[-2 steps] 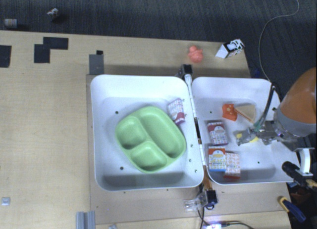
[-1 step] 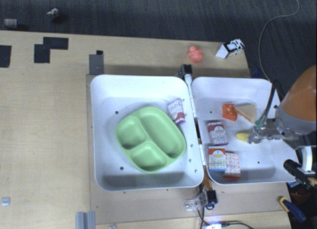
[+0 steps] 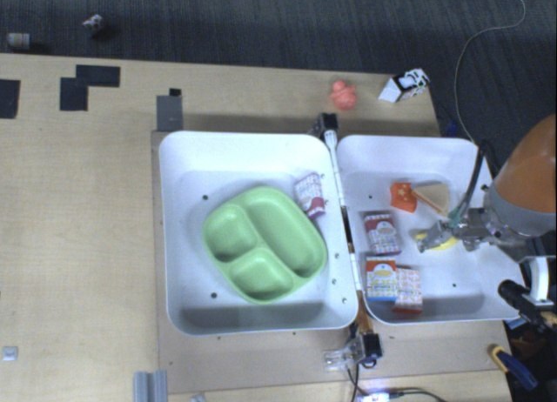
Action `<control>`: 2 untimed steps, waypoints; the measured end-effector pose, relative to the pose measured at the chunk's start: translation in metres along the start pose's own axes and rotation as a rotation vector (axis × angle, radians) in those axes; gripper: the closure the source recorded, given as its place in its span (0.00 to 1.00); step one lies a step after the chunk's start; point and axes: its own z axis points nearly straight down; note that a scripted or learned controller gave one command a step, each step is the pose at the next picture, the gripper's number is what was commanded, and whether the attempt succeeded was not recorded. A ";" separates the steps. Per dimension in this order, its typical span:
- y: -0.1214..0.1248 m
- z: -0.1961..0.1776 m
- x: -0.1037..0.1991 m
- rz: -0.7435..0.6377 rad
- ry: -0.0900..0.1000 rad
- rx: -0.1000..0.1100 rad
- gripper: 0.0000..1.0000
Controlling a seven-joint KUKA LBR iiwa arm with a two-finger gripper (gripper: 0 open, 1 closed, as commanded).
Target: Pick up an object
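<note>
While the left bin (image 3: 174, 244) carries a green divided plate (image 3: 264, 242) and a small packet (image 3: 311, 195), the right bin (image 3: 466, 155) holds the likelier targets. The gripper (image 3: 446, 235) sits low at that bin's right side, on a yellow object (image 3: 438, 239). Jaw state: cannot tell. Two small cartons (image 3: 381, 233) (image 3: 393, 284) lie just left of it, long axes running roughly near-to-far; an orange block (image 3: 402, 197) lies up-left.
</note>
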 end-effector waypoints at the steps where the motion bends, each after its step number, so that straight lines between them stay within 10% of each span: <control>1: 0.002 -0.011 0.001 -0.004 0.000 -0.004 1.00; 2: 0.002 -0.010 0.001 -0.003 0.000 -0.004 0.00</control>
